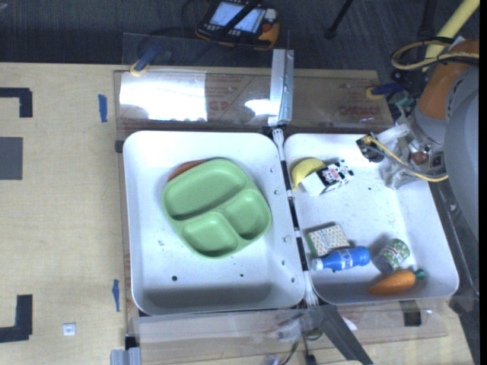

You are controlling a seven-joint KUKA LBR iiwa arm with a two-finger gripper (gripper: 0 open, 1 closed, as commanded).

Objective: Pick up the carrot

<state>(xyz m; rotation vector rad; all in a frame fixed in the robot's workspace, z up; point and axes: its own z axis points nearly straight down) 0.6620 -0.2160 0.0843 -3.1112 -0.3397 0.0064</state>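
Camera view, carrot (394, 282) lying by the near wall of the right bin (447, 258), gripper (393, 170) hanging well apart at the far side, open or closed I cannot tell.

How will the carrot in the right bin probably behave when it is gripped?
The carrot looks smooth and tapered, so it may slip toward its thin end. Its round body lies flat, so a push could roll it. It rests by the right bin's front wall, beside a can, so access may be tight.
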